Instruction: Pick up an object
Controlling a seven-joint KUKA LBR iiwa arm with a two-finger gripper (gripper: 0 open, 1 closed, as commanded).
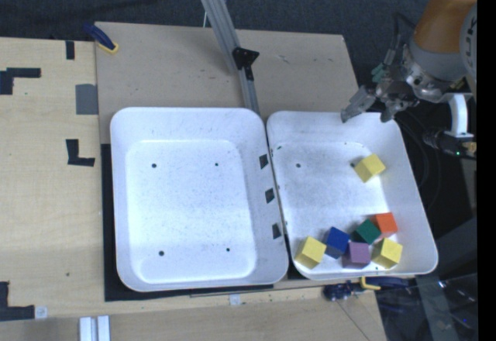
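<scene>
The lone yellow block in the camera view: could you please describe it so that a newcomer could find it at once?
Of the two white bins, take the right bin, the one nearer the arm. Most blocks crowd its near edge, but one yellow block sits by itself further up, below the gripper. Unlike the other two yellow blocks in the cluster, it touches nothing.

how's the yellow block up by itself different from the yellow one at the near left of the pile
The lone yellow block sits apart in the right bin, touching nothing; the near-left yellow block rests against the blue block. The lone one lies closer to the pincer; the other lies by the bin's near rim. Both are yellow cubes of similar size, in the same bin.
</scene>
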